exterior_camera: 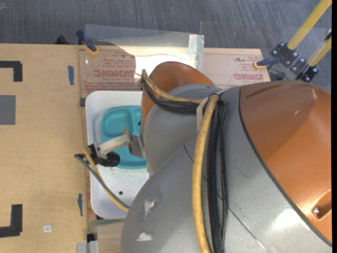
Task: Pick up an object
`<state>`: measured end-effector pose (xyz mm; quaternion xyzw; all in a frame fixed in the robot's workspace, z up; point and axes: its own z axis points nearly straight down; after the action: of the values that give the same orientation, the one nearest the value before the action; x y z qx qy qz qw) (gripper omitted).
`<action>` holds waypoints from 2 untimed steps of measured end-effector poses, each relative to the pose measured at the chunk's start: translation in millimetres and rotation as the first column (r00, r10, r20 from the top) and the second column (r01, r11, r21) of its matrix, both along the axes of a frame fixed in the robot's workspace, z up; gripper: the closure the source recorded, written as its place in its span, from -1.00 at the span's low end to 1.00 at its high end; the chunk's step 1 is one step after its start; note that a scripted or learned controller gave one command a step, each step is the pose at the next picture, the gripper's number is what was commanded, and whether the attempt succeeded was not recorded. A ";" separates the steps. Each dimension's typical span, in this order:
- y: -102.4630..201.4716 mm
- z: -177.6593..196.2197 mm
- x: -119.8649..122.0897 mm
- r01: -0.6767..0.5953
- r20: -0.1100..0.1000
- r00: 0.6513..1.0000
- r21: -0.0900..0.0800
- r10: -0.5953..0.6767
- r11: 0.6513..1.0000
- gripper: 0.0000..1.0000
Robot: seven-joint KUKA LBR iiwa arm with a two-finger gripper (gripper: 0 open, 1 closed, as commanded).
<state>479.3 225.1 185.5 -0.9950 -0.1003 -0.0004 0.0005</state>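
A teal plastic dish (117, 121) lies in the white bin (95, 107) at the left of the arm. The large grey and orange arm (226, 162) covers the middle and right of the camera view and hides most of both bins. Its wrist end reaches over the teal dish, where a pale part of the gripper (115, 144) with a black fitting and a yellow cable (105, 186) sticks out above the dish's near edge. Nothing can be seen held by it.
Cardboard panels (113, 70) and a clear plastic sheet (158, 44) stand behind the bins. To the left lies the wooden bench top (37, 141) with black marks and blue tape. Yellow poles (310, 20) with clamps stand at the top right.
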 end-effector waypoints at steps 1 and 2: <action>0.2 101.1 1.1 -0.137 0.006 0.991 0.002 0.137 0.991 1.00; -0.8 33.0 -1.1 0.000 -0.005 1.000 -0.004 0.000 1.000 1.00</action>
<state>478.2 224.3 218.6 -0.9950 -0.1002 0.0025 -0.0014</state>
